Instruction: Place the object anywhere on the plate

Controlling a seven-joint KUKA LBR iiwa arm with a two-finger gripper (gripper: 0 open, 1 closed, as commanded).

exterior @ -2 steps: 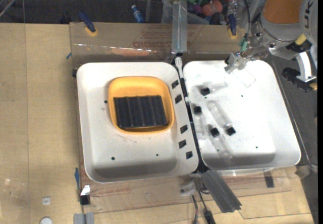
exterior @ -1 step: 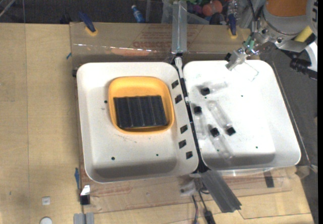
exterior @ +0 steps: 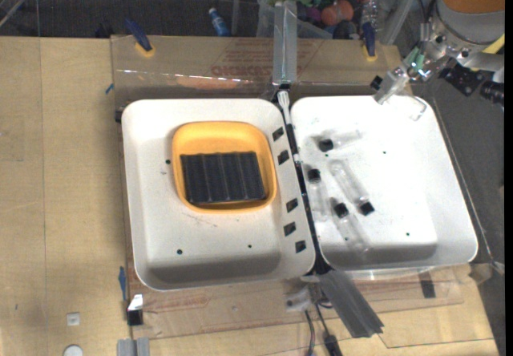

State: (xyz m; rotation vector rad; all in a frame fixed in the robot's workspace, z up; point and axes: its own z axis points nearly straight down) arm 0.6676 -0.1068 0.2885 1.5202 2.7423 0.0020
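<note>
near front edge of the bench [exterior: 64,186], a small black clip [exterior: 134,316] and loose cabling, well below and left of the gripper [exterior: 401,80], nothing to do with the job.

gripper hangs over the far rim of the right bin [exterior: 449,218]. whether anything sits in it, or how it is set, cannot tell: glare and blur there.

below-left of the gripper, on the right bin floor: clear plastic pieces with black caps [exterior: 341,186], hard to name; likely the object to move, lying loose, not held.

far left of the gripper, in the left bin [exterior: 148,210]: orange plate [exterior: 183,142] carrying a dark ribbed tray [exterior: 222,177]. plate sits centred, presumably for an easy drop.

judgement: placing not yet done.
</note>
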